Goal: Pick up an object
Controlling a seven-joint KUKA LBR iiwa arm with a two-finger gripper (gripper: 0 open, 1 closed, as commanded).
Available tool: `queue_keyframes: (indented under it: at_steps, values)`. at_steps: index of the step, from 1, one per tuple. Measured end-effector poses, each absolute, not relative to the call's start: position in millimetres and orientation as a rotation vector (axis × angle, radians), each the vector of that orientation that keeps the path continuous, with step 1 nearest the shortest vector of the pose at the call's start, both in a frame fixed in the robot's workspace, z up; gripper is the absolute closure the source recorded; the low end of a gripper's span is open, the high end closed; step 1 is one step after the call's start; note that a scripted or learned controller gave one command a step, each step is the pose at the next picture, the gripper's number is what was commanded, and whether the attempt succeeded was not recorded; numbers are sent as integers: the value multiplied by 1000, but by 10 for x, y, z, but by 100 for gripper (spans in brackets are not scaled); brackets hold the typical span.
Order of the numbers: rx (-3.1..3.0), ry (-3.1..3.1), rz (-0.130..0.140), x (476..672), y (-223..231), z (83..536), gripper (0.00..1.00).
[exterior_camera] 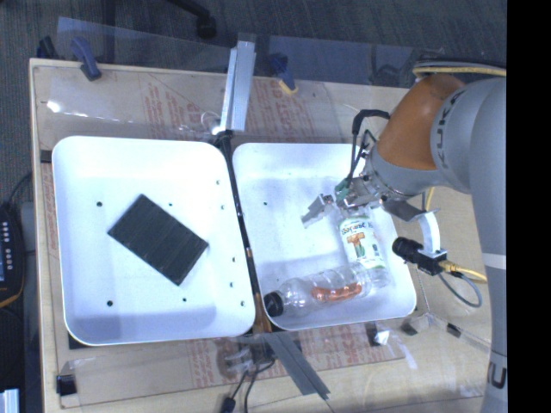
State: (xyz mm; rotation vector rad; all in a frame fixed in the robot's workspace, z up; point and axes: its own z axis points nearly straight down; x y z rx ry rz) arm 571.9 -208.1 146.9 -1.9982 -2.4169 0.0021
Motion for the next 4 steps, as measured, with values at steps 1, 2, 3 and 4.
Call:
queue_keyframes:
  at_steps: [1, 2, 3, 4]
  values:
    - [-1999, -2417, 2, 5718, -2083, 1470, 0]
    - [-1921, -2485, 1, 5642, -2089, 1854, 0]
    - [-1905, -2493, 3, 5803, -2081, 1363, 0]
    - [-1934, -2473, 2, 5971, -2104, 1543, 0]
